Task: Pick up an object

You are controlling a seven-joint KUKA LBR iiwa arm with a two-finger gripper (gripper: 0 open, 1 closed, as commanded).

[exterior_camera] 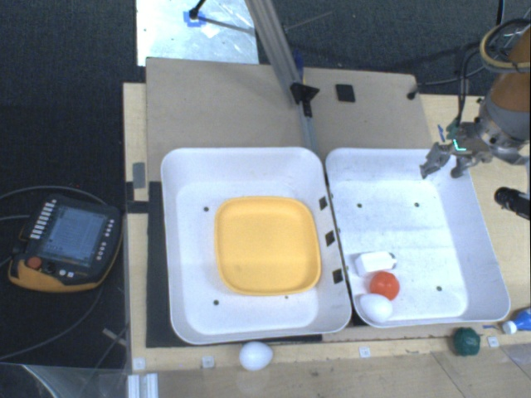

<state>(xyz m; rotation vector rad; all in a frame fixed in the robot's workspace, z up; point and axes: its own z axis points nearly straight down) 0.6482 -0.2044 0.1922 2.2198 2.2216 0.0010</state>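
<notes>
My gripper (pixel 445 166) hangs over the far right corner of the right bin (pixel 415 214), its two fingers spread apart with nothing between them. Three objects lie together in the near left corner of that bin: a white block (pixel 375 262), a red-orange ball (pixel 384 285) and a white egg-shaped object (pixel 375 308). They are well away from the gripper, toward the front. A square yellow plate (pixel 268 244) lies flat in the middle of the left bin (pixel 191 189).
Another white egg (pixel 255 355) lies on the bench in front of the left bin. A dark green ball (pixel 466 341) sits on the bench at the front right. A teach pendant (pixel 65 249) lies on the floor to the left. A slanted pole (pixel 278 44) rises behind the bins.
</notes>
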